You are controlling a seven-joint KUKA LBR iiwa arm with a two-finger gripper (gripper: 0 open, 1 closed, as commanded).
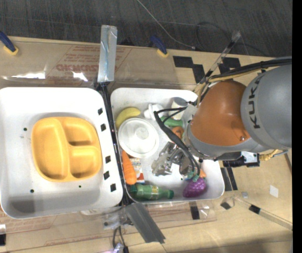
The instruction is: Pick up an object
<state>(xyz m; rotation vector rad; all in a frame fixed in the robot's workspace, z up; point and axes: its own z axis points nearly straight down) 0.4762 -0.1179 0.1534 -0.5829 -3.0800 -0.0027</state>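
Observation:
My gripper [165,163] hangs low in the right bin [215,179], over the bin floor near its middle. Around it lie a white round bowl [138,136] to its upper left, an orange carrot [128,171] to its left, a green bottle [151,192] along the front wall, and purple grapes [194,187] to its lower right. A yellow-green fruit [128,115] sits at the bin's back left. A green item [172,123] is partly hidden under the arm. Nothing is visibly held.
The left bin [8,141] holds a yellow divided tray [66,147]. The grey and orange arm [224,120] covers the right bin's right half. Black cables run across the bin's back, and a dark divider separates the bins.

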